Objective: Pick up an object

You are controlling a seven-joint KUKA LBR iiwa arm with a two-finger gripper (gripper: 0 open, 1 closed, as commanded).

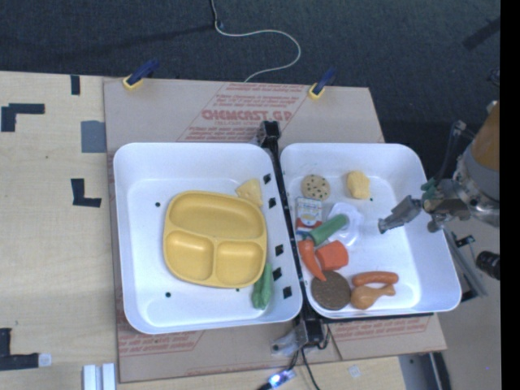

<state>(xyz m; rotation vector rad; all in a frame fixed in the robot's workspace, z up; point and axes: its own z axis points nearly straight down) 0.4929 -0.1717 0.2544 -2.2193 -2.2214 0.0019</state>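
The right bin [406,162] holds the pickable things, clustered toward its left and front. Counted: one cookie [315,187], one yellow lump [358,184], one small packet [309,211], one green piece [328,229] lying on a clear plastic item [348,224], one orange carrot [309,258], one red-orange block [332,254], one brown patty [331,292], one sausage [374,279] and one drumstick [370,294] just beside it.

The left bin [134,169] carries one yellow divided plate [214,238] with three compartments, one yellow wedge [250,191] at its far right corner, and one green pod [262,288] against the bin's right wall.

The claw [393,220] hangs over the right half of the right bin, apart from every item; nothing sits between its fingers, and whether they are spread or together cannot be told. The arm [479,177] is cut off at the right, only a trace of its orange band showing.

Both bins rest on a cardboard sheet [244,112] held by two blue-and-yellow clamps [140,74], on a pale wooden table [41,218]. Dark carpet [97,15] and one white cable [268,43] lie beyond.
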